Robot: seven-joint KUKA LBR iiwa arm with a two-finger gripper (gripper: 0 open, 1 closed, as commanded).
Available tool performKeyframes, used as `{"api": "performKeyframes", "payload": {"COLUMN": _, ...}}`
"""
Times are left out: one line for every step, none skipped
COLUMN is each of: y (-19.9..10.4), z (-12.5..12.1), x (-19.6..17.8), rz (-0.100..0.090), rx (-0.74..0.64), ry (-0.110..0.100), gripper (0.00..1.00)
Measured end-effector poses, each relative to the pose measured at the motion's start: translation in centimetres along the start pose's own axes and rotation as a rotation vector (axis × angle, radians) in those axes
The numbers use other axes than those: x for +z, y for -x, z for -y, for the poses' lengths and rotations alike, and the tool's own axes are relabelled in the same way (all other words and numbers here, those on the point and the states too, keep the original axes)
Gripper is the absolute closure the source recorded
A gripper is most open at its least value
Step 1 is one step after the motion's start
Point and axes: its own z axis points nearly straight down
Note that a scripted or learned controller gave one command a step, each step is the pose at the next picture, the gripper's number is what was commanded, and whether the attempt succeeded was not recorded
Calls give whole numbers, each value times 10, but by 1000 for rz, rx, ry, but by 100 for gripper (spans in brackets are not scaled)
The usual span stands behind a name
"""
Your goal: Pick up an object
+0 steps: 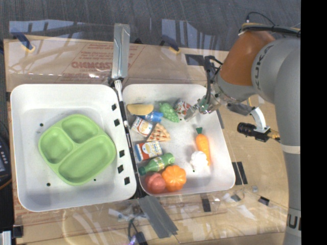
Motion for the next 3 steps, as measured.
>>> {"api": "performKeyframes", "payload": {"y": 0, "z": 0, "x": -1, "rz": 1, "rx": 0, "ry": 1, "gripper": 0}}
{"api": "performKeyframes", "payload": {"y": -26, "z": 55, "x": 14, "rz": 0, "rx": 14, "ry": 1, "gripper": 0}}
{"api": "performKeyframes", "payload": {"y": -26, "z": 55, "x": 6, "rz": -3, "rx": 10, "ry": -3, "gripper": 100}}
